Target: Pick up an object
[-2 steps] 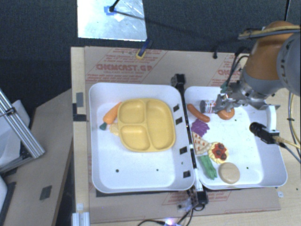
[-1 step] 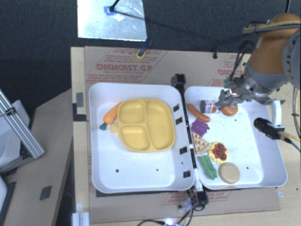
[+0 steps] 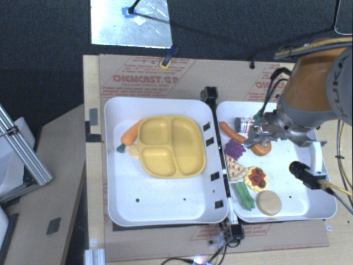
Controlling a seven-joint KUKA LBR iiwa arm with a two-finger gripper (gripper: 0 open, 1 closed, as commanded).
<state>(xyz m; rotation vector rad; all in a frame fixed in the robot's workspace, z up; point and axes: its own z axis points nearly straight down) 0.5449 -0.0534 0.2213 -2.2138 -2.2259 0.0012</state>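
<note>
In the right bin [image 3: 317, 200] my gripper [image 3: 258, 139] hangs low at the upper middle, directly over a small orange piece [image 3: 262, 148] that it partly hides. Just left of it lie a red sausage [image 3: 228, 130], a small can [image 3: 243, 124] and a bunch of purple grapes [image 3: 234, 148]. Further toward the front are a pizza slice [image 3: 236, 169], a spaghetti piece [image 3: 256, 178], green beans [image 3: 243, 195] and a tan round bun [image 3: 268, 202]. The grey and orange arm [image 3: 314, 90] covers the bin's upper right.
The left bin [image 3: 118, 197] holds a yellow divided plate [image 3: 168, 146] with a carrot [image 3: 130, 132] at its left edge. A black divider [image 3: 219, 148] runs between the bins. A black fitting [image 3: 303, 174] sits at the right bin's right side.
</note>
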